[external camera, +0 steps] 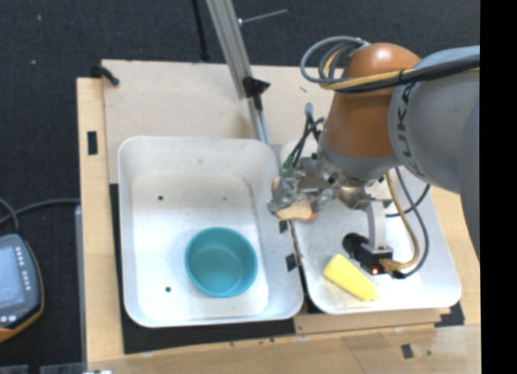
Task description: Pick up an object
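Nearest to us rises the arm (380, 114), its glossy orange band and smooth grey shell covering much of the right bin (440, 283). Below it the gripper (289, 199) hangs over the rims where the two bins meet. A small tan lump (296, 212), matt and rounded, sits right at its tip; we cannot tell whether the gripper is closed on it. In the right bin, near the front rim, lies a smooth yellow oblong piece (350, 277). The left bin (137, 162), white and speckled, holds a round teal cup (221, 262), upright, well apart from the gripper. A slanted metal pole (230, 33) stands behind the bins.
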### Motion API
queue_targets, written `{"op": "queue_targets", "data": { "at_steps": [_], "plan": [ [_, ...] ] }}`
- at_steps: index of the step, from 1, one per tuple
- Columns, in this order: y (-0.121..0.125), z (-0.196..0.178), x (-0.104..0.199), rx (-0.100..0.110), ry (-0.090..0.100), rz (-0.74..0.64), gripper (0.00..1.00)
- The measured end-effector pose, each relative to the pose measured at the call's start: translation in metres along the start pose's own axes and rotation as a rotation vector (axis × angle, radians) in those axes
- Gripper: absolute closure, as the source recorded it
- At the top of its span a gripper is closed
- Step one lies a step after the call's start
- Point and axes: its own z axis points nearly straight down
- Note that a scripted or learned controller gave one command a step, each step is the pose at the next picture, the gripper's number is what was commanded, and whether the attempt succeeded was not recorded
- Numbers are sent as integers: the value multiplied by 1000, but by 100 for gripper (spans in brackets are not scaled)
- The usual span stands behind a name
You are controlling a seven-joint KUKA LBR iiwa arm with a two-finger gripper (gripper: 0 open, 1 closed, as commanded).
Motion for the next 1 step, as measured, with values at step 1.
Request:
{"op": "queue_targets", "data": {
  "at_steps": [1],
  "plan": [
    [-19,-5,50,1,0,0,100]
  ]
}}
